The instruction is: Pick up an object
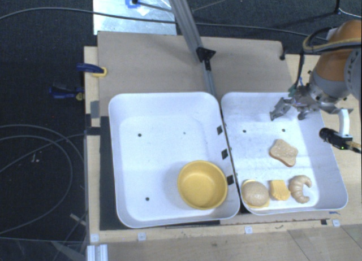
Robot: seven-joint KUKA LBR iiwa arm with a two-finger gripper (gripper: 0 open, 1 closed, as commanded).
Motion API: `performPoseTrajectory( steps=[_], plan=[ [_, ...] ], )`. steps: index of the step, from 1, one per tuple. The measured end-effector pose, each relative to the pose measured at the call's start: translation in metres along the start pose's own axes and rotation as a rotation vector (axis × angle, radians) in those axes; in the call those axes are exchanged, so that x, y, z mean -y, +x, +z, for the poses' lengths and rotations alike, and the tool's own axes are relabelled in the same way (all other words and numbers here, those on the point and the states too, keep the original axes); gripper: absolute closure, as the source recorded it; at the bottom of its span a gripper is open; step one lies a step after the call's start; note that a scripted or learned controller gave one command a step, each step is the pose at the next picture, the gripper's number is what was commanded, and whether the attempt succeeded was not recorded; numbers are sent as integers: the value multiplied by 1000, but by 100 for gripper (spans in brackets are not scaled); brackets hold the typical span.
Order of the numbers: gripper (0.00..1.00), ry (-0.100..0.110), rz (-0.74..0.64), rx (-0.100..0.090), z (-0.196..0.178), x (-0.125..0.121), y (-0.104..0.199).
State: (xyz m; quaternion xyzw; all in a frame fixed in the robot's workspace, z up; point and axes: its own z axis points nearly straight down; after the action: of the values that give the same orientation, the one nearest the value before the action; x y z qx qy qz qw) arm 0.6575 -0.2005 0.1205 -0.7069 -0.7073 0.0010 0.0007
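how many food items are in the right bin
4: a bread slice mid-bin, then along the near edge a round bun, a cheese cube and a croissant.

Right bin (249,107) lies open across its upper and left floor; toast slice (283,152), bread roll (255,193), cheese cube (278,190) and croissant (300,188) crowd its lower right; yellow bowl (202,183) blocks left bin's (147,141) lower right corner

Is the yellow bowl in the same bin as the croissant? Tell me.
No. The yellow bowl sits in the left bin, while the croissant lies in the right bin.

bowl (202,184) in left bin (141,113) (foods right)
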Motion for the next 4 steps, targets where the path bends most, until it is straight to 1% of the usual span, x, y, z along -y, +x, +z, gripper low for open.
performPoseTrajectory(
  steps=[1, 2, 3, 4],
  plan=[
    [100, -9, -2, 3, -15, -3, 0],
    [100, -8, -2, 1, -59, -3, -1],
    [100, -11, -4, 2, -114, -5, -2],
    [100, -4, -9, -1, -106, -1, 57]
  ],
)
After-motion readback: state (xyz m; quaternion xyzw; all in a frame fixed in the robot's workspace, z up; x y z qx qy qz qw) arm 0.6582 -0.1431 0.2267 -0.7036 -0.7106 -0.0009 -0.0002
